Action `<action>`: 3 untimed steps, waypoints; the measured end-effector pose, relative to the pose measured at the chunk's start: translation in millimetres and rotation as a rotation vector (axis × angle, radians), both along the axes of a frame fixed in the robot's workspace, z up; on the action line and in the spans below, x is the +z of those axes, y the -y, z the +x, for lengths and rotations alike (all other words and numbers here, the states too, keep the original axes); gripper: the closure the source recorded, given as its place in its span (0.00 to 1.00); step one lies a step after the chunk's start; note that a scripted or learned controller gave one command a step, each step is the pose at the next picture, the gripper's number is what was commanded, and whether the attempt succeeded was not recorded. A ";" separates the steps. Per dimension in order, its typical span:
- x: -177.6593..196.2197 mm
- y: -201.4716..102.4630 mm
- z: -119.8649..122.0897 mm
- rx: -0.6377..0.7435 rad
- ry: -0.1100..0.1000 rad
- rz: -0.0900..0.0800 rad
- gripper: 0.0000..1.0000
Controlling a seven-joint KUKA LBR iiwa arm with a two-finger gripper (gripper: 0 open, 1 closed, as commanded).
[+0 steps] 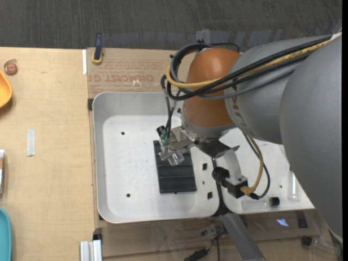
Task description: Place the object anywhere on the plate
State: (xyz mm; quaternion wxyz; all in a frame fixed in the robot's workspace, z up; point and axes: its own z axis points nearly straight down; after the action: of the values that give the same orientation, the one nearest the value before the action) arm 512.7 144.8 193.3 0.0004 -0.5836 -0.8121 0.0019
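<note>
Looking down, you see the big grey arm [283,107] reaching in from the right, with its orange band [209,94] over the white bin [117,145] on the desk [43,162]. A black flat thing [176,178] lies in that bin, near its right wall. It may be the object, but you cannot be sure. The end effector [173,155] hangs right over the top end of it. You cannot tell if it is released or clenched, or if it touches the black thing. A plate is hard to pick out; an orange curved edge [4,94] sits far left on the desk.

You are likely at the grabbing step. Next you need a sure hold, then a lift, then a long move to the plate.
</note>
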 end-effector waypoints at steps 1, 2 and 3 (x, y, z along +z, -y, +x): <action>30.4 -24.1 37.6 0.013 0.000 -0.001 1.00; -8.4 -18.0 75.3 0.168 0.000 0.000 1.00; -2.9 -10.3 62.6 0.463 0.000 0.002 1.00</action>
State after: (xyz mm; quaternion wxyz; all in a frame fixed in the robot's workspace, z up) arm 575.2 155.0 190.3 0.0004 -0.3817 -0.9243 0.0011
